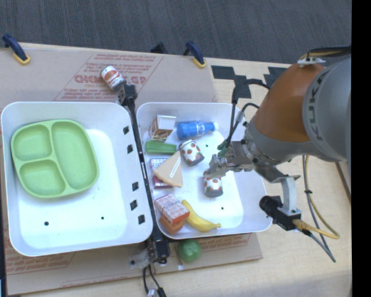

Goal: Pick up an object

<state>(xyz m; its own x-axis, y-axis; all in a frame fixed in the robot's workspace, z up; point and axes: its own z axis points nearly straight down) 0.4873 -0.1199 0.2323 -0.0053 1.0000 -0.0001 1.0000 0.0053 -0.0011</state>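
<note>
We see the grey arm, with its orange band, reaching in from the right over the right bin. Both white bins rest on cardboard on the counter. The left bin holds a green divided plate at its upper left.

The right bin is crowded. From larger to smaller, we note a yellow cheese wedge at centre left, a banana along the lower edge, a red-orange carton touching the banana's left end, a blue bottle near the top, a green pod below a small box, and two cupcake-like pieces: one beside the cheese, the other lower right.

The tool hangs just above that lower cupcake, between the two pieces. We cannot tell how far it is open, nor whether it grips anything.

Outside the bins, a small can lies on the cardboard above, and a green ball sits below the right bin.
</note>
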